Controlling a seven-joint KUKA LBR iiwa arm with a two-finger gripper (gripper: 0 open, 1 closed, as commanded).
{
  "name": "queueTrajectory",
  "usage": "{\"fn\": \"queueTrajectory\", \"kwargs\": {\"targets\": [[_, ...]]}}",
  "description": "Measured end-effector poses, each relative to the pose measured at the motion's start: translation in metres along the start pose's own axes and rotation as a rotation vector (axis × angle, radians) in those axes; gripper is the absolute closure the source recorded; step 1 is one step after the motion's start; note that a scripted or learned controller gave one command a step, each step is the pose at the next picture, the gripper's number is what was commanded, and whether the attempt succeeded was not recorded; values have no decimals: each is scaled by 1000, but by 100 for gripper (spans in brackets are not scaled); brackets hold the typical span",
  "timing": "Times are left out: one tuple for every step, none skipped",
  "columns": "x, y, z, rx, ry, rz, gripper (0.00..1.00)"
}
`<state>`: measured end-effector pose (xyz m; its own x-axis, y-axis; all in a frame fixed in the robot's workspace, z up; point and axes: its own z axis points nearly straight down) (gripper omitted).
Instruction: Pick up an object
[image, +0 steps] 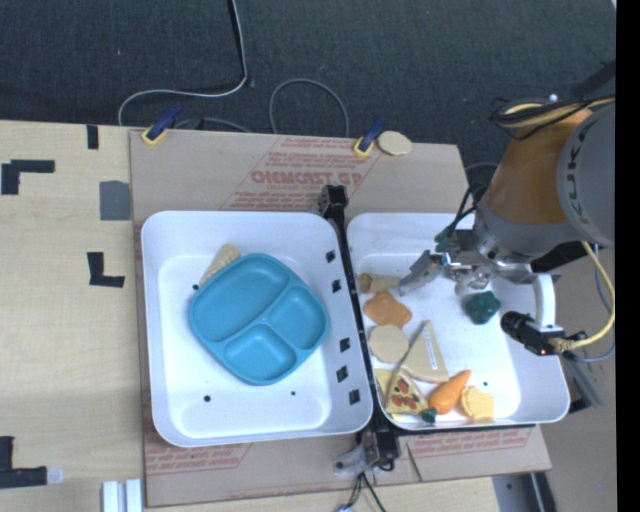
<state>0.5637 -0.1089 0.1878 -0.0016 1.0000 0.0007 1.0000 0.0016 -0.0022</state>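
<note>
My gripper (450, 278) hangs over the upper middle of the right bin (520, 395). A dark green toy (483, 307) lies right beside it on its lower right; I cannot see whether the two touch. Below and to the left lie several toy foods: a small brown piece (365, 283), an orange-brown bread (388, 310), a beige round (387, 343), a pale wedge (428, 352), a pizza slice (402, 392), a carrot (450, 390) and a yellow piece (478, 403). These food toys all lie apart from the gripper.
The left bin (165, 300) holds a blue divided plate (260, 318) with a tan piece (222, 262) partly under its upper left edge. A tan disc (395, 144) rests on the cardboard behind the bins. The grey arm (545, 190) covers the right bin's upper right corner.
</note>
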Motion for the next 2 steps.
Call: {"fn": "queueTrajectory", "kwargs": {"targets": [[8,8,106,-4,-3,-1,0],[11,73,102,-7,-2,-1,0]]}}
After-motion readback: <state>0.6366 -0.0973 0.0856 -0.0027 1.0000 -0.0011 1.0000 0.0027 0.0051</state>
